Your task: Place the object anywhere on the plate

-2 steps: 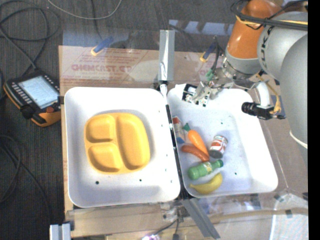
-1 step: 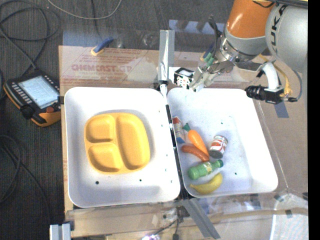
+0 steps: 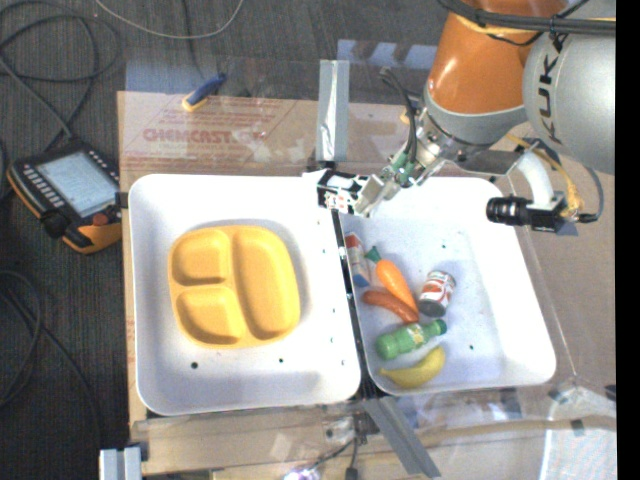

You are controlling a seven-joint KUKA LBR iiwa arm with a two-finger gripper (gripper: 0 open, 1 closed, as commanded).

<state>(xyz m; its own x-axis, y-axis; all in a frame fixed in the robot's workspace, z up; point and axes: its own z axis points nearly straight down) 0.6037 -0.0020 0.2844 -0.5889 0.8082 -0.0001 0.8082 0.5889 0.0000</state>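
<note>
A yellow plate point(image 3: 236, 284) with three compartments lies in the left bin point(image 3: 150, 368). The right bin point(image 3: 500, 308) holds a cluster of small objects: an orange carrot point(image 3: 397, 282), a red-and-white can point(image 3: 436, 291), a green bottle point(image 3: 408, 338), a yellow banana point(image 3: 416, 368) and a thin white tube point(image 3: 356, 260) along the left wall. My gripper point(image 3: 343, 197) hangs over the back edge where the two bins meet, above and left of the cluster and to the right of the plate. Nothing is visibly held in it.
A black cylindrical device point(image 3: 515, 209) juts over the right bin's back right side. A teach pendant point(image 3: 65, 193) lies left of the bins. A blue object point(image 3: 202, 90) rests on the cardboard behind, and a metal post point(image 3: 331, 108) stands behind the bins.
</note>
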